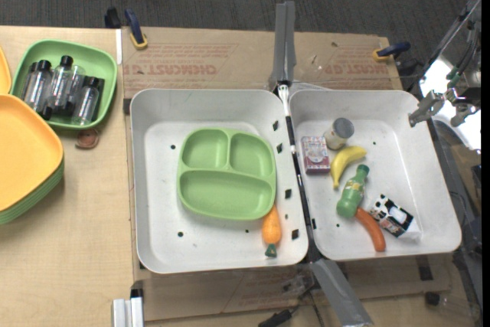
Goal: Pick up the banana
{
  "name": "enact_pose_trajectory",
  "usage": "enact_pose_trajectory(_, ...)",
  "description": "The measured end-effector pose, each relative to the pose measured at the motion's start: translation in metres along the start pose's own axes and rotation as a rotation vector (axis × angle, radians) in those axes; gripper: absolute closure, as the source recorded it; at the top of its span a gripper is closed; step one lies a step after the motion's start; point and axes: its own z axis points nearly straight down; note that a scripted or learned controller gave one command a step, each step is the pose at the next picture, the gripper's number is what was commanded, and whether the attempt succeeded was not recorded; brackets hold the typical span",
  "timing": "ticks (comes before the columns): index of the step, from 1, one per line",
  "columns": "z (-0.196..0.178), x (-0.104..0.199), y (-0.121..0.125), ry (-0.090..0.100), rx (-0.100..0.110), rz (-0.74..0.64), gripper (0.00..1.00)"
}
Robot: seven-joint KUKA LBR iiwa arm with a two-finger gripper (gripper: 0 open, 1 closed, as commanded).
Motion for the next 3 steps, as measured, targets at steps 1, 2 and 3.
enact_pose_trajectory(1, 0.062, -0.002, 0.044, -0.001, -0.002, 0.033, 0.0)
enact_pose_trajectory(2, 0.118, 0.039, 0.014, 0.001, 0.0, 0.295, 0.0)
enact_pose_trajectory(3, 0.134, 0.105, -0.028, 0.001, 0.002, 0.467, 0.0)
